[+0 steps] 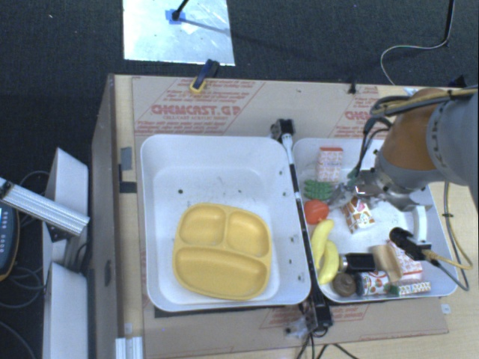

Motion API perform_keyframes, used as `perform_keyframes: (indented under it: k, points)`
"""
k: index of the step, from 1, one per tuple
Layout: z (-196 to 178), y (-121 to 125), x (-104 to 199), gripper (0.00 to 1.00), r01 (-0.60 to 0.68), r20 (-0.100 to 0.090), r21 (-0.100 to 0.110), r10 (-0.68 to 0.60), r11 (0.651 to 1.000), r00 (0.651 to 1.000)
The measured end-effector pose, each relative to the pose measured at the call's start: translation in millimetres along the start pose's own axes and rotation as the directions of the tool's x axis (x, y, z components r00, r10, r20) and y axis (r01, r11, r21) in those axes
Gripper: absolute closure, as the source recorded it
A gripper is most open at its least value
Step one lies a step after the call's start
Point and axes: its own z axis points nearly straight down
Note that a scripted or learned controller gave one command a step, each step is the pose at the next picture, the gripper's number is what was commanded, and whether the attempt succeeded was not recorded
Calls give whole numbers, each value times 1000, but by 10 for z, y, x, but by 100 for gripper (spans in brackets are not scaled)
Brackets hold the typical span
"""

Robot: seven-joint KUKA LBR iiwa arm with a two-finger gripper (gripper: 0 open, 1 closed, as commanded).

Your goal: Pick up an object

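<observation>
My gripper [355, 191] hangs low over the middle of the right bin [440, 286], with the grey arm and its orange band coming in from the right. Just below it lies a small red and white box [360, 215], tilted, touching or nearly touching the gripper. A white and orange carton [329, 163] stands at the bin's far side. A green item [316, 189] and a red tomato-like ball [316, 211] lie to the gripper's left. A banana [323, 250] lies along the bin's left wall.
The left bin [161, 170] holds a yellow divided plate [221, 251]. At the right bin's near edge sit a black block [360, 262], a brown round thing [344, 283], a small can [372, 283] and a red and white packet [405, 264].
</observation>
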Motion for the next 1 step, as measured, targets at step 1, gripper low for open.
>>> perform_keyframes:
  k: [1]
  points:
    - [-110, 9, -3, 100, 0, 0, -3, 0, 1000, 1000]
